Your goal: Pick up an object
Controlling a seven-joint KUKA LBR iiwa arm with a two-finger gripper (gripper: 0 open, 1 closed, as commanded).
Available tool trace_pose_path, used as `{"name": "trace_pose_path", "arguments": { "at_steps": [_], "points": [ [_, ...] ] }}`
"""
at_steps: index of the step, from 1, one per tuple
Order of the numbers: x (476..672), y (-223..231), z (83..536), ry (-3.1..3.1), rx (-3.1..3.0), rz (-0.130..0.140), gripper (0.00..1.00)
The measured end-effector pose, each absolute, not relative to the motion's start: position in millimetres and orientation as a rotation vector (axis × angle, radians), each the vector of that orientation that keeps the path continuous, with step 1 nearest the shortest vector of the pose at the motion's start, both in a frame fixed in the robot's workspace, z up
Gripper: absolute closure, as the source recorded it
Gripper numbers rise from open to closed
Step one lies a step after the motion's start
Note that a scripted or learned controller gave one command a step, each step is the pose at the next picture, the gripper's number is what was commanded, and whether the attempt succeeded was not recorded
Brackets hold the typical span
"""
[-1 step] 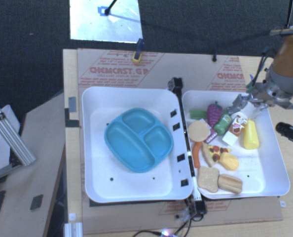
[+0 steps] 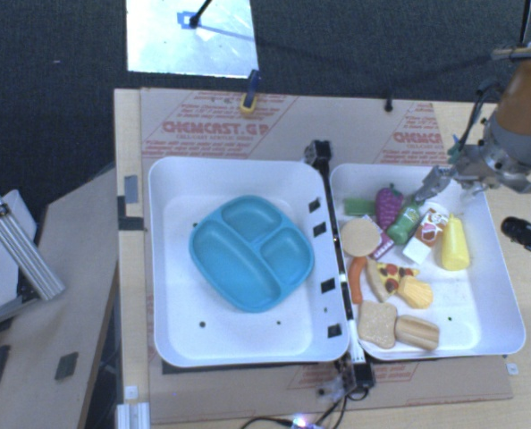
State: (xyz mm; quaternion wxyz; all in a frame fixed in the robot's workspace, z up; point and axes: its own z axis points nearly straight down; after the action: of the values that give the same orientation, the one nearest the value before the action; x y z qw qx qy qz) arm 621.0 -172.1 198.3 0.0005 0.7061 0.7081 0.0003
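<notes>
At the near edge of the right bin (image 2: 507, 329), a slice of toy bread (image 2: 378, 323) and a tan bread roll (image 2: 417, 332) are lying side by side, touching. Just beyond them a pizza slice (image 2: 383, 278) and a small yellow-orange piece (image 2: 416, 292) are sitting beside an orange carrot-like stick (image 2: 357, 279). Farther on, a round tan cookie (image 2: 361, 237), a white carton (image 2: 429, 231), a yellow bottle-shaped toy (image 2: 453, 244), a green bottle (image 2: 404, 223) and a purple grape bunch (image 2: 389, 206) are crowding the far half. The left bin (image 2: 181, 329) is holding a blue divided plate (image 2: 250, 252).

The gripper (image 2: 429, 186) is reaching in from the right and hanging over the far part of the right bin, just above the green bottle; whether the claw is spread or pressed together cannot be told from this angle.

The green bottle is probably the target. It is likely light, hollow, stiff plastic, smooth and apt to slip or roll. Pinching across its narrow body at mid-length, clear of the carton and grapes pressing against it, seems safest.
</notes>
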Motion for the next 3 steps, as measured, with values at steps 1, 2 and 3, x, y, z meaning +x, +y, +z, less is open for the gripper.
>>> {"name": "trace_pose_path", "arguments": {
  "at_steps": [1, 2, 3],
  "points": [
    [621.3, -171, 157, 2.225, 2.220, -0.001, 0.00],
    [630.4, -173, 123, 2.213, 2.209, 0.012, 0.00],
    [633.8, -175, 116, 2.208, 2.202, 0.016, 0.00]
  ]
}}
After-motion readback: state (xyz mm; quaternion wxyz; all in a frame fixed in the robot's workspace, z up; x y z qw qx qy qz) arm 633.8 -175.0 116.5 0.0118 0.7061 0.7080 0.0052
